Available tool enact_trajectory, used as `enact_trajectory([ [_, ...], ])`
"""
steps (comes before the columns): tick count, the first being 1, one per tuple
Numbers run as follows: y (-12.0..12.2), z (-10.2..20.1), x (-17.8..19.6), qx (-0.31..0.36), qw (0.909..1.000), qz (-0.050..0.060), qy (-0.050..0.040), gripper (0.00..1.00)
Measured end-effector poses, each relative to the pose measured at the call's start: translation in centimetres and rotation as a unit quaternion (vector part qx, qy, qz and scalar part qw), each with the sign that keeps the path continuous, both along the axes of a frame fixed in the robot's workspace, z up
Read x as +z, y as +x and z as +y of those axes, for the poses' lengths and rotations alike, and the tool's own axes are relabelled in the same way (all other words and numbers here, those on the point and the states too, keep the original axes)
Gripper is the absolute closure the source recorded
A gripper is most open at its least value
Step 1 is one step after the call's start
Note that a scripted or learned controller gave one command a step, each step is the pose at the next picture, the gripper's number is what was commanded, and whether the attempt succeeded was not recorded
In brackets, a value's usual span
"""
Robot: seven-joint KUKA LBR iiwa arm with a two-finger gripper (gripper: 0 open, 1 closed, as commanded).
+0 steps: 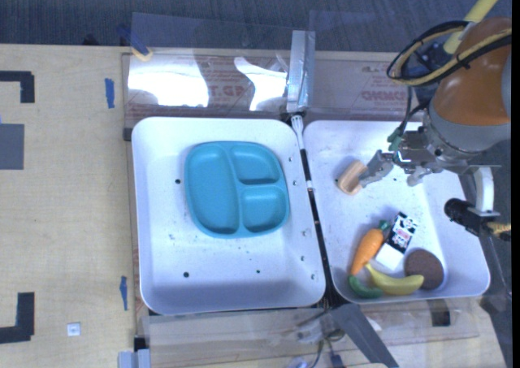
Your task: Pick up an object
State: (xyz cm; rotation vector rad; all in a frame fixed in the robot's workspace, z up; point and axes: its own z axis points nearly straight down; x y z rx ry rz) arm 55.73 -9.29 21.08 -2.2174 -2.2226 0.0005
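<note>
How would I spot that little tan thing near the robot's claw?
Look in the right-hand white bin, at its upper left part. The small tan block lies there by itself beside the gripper, away from the carrot and banana clustered lower down.

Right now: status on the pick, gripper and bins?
Gripper low in right bin, beside tan piece, grasp unconfirmed. Carrot, banana untouched near front. Blue tray in left bin.

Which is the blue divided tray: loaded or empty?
Empty. The blue divided tray lies flat in the left bin, all its compartments showing bare blue.
</note>
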Motion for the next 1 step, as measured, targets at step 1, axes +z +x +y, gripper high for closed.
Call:
enact_trajectory([
  [1, -3.60, -1.45, -9.85, -0.010, 0.9998, -0.018, -0.0029, 0.00],
])
